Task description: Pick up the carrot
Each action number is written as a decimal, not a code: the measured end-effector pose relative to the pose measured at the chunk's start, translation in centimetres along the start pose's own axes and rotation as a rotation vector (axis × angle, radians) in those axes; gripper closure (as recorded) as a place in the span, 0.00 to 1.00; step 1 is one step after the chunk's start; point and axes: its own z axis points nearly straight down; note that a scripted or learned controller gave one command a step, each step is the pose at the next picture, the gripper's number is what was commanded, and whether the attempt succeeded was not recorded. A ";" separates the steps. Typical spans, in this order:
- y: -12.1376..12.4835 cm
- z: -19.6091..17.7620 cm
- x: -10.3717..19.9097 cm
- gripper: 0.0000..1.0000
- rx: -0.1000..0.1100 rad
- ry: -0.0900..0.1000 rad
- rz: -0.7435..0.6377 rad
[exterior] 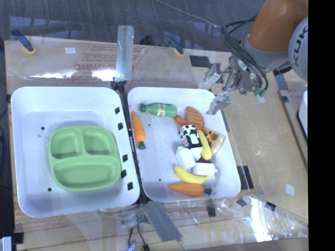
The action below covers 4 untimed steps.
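A carrot [137, 128] with a green stub lies along the left wall of the right bin [157, 192], pointing away from me. A second carrot [187, 189] lies flat at the bin's near edge, under a banana [191, 175]. My gripper [214, 90] hangs over the far right corner of that bin, well away from both carrots. Its fingers [218, 103] are spread open with nothing between them.
The right bin also holds a green bottle [158, 109], a waffle-like piece [194, 116], a black-and-white toy [188, 135], a pizza slice [214, 140] and white blocks [204, 168]. A green divided plate [84, 157] sits in the left bin [26, 109].
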 end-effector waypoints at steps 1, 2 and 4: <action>0.9 14.4 4.6 0.00 -0.003 0.003 -0.165; 3.9 14.8 11.0 0.00 0.008 -0.015 -0.487; 2.3 17.1 13.9 0.00 0.006 -0.013 -0.449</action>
